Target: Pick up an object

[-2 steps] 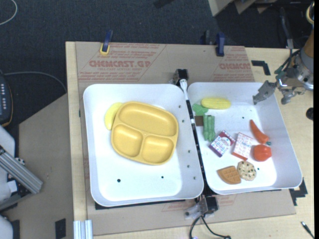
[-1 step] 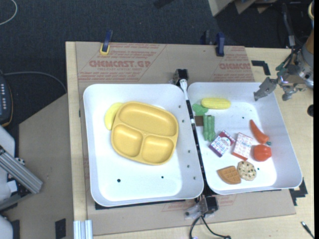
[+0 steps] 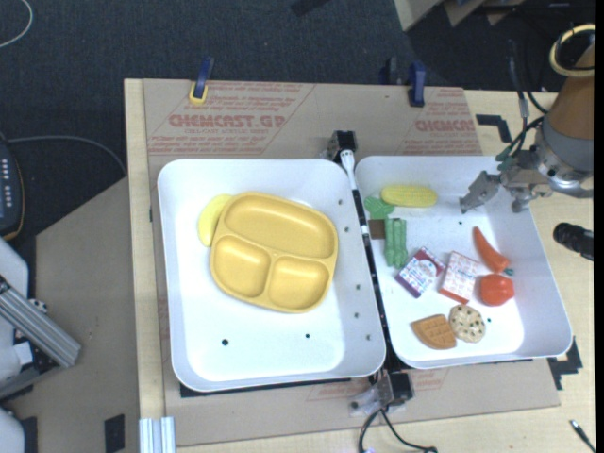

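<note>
- Bench: brown board (image 3: 283, 111) printed with red lettering, clamped at its far edge by a yellow-tipped clamp (image 3: 200, 85) and a blue clamp (image 3: 415, 83).
- Left bin (image 3: 189, 328): shallow, white. Holds a yellow three-compartment tray (image 3: 274, 251), upright, set toward the far half of the bin. A yellow lemon-shaped piece (image 3: 209, 218) pokes out from under the tray's far-left edge.
- Right bin (image 3: 543, 319): shallow, white, just beside the left bin, holding a scatter of toy food.
- Far left of right bin: yellow corn cob (image 3: 409, 195), lying crosswise; a green piece (image 3: 377, 207) just beside it on the left.
- Below the corn: green bean pod (image 3: 395, 242), lying lengthwise, near the bin's left wall.
- Centre of right bin: two small red-and-white snack packets (image 3: 419, 272) (image 3: 460, 276), side by side, close together.
- Right side: orange carrot (image 3: 489, 249), tilted, its lower end touching or nearly touching a red tomato (image 3: 496, 290).
- Near edge: brown toast slice (image 3: 433, 331) and a speckled round cookie (image 3: 467, 323), touching.
- Arm: grey with an orange band (image 3: 571, 111), entering from the right above the right bin's far-right corner.
- Gripper (image 3: 500, 194): over the far-right part of the right bin, fingers spread apart with nothing between them; well apart from the corn cob, with the carrot the nearest item on its near side.
</note>
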Tool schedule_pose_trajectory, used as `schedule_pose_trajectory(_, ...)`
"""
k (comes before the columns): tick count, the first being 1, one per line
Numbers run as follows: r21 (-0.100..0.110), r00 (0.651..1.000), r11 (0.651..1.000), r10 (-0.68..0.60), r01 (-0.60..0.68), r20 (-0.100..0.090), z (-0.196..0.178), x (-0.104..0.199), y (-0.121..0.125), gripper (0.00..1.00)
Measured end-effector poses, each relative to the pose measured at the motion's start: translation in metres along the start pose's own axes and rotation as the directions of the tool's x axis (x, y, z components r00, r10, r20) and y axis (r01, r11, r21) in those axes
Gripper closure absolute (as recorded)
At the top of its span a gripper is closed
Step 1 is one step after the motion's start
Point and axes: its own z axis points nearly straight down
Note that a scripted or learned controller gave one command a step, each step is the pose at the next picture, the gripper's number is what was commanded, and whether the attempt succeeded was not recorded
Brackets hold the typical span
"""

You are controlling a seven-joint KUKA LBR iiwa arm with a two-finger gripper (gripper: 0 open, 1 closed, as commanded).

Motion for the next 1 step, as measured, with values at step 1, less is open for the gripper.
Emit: schedule_pose_trajectory(1, -0.001, 1.000, 1.000, 0.001, -0.001, 0.001, 0.0441, -0.0005, -0.0049, 0.00)
